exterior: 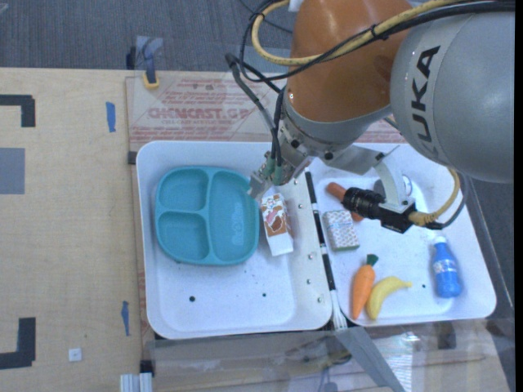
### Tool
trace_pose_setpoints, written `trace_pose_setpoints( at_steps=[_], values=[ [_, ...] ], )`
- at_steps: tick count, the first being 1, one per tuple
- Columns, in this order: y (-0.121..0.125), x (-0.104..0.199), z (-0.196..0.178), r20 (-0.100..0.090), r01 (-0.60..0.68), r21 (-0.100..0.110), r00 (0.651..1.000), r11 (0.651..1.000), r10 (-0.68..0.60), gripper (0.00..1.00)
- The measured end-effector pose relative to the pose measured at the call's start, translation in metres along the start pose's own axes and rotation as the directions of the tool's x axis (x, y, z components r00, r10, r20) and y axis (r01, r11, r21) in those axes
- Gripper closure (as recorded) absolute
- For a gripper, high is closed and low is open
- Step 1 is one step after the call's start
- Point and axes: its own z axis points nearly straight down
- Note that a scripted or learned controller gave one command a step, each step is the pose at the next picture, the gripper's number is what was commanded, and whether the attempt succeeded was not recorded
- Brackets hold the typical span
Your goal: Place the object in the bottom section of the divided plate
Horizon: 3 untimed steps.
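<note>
Claw (266, 174) sits at the upper right rim of my teal divided plate (208, 216) in the left bin (229, 313), and I cannot tell its state from here. Small carton (276, 224) lies flat on the bin floor just right of the plate, directly below my claw. Right bin (470, 300) holds a patterned block (341, 229), carrot (362, 285), banana (386, 294) and blue bottle (446, 269).

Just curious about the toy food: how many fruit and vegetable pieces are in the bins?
2 clearly: a carrot and a banana, side by side at the right bin's near edge. An orange-red piece farther back may be a third; the arm may hide others.
</note>
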Motion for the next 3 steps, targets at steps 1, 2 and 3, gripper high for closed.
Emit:
trace_pose_setpoints(
  at_steps=[1, 2, 3],
  values=[
    [0.022, -0.030, 0.128, -0.003, -0.035, 0.004, 0.999, 0.999, 0.035, 1.00],
    [0.016, -0.035, 0.114, 0.000, -0.238, 0.002, 0.971, 0.971, 0.238, 1.00],
    [-0.007, -0.071, 0.146, -0.002, -0.271, 0.006, 0.963, 0.963, 0.271, 1.00]
  ],
)
